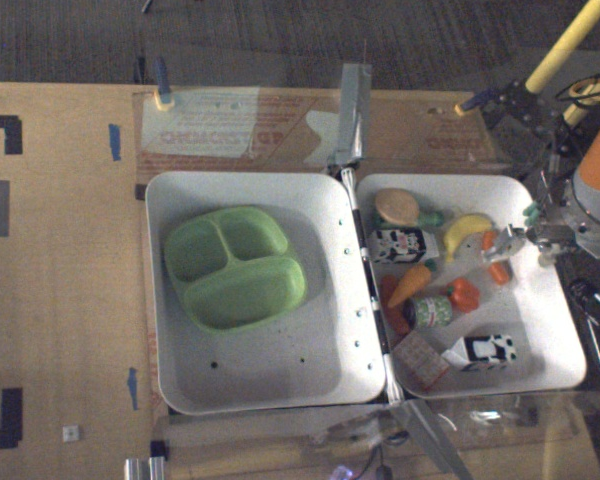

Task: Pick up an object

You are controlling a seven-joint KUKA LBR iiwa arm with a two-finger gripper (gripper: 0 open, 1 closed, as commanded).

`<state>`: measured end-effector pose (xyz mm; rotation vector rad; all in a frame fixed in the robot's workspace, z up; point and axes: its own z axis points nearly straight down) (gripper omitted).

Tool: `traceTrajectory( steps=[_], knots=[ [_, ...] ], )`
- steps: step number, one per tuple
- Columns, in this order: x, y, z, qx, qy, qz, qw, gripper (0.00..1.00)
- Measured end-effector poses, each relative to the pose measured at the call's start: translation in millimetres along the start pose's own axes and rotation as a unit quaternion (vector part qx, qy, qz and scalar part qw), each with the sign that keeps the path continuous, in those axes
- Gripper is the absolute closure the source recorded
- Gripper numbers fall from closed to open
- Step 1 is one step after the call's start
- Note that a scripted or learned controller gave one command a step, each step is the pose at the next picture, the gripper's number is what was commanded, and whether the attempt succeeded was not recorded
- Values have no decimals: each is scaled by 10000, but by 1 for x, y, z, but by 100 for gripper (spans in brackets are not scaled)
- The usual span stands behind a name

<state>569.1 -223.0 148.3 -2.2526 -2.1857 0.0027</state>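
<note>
The right bin (550, 318) holds several toy foods. A tan round bread (397, 206) lies beside a yellow banana (465, 231). Below them are a cow-print carton (402, 246), an orange carrot (410, 285), a green can (433, 312) and a red-orange piece (465, 294). A second cow-print carton (485, 350) and a pinkish cracker (420, 358) lie near the front. My gripper (508, 248) hangs over the bin's right part, just right of the banana. A small orange piece (499, 271) sits right below it, and I see nothing held.
In the left bin (170, 368) lies a green divided plate (235, 266). A metal divider (355, 118) rises between the bins at the back. The arm's wrist (590, 198) with cables stands at the right edge, and a yellow pole (570, 38) slants above it.
</note>
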Motion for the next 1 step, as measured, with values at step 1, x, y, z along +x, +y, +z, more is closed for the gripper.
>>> traceTrajectory(
  steps=[1],
  knots=[
    [1,0,6,-105,-34,74,9999,0]
  ],
)
